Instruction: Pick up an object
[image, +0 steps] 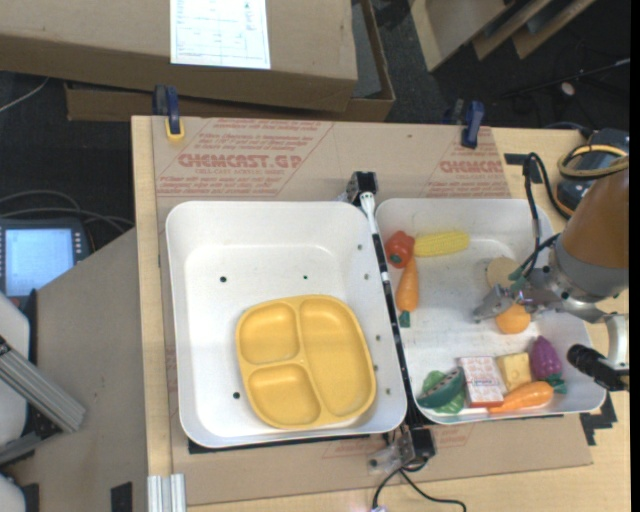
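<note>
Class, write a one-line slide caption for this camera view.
Grey arm's gripper beside a small orange ball in the right white bin; yellow divided plastic tray in the left.

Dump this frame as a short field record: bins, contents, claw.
left bin: yellow divided tray
right bin: corn, red pepper, carrot, orange ball, purple eggplant, green item, small box, second carrot
claw: low in the right bin, at the orange ball
grasp: cannot tell
</note>
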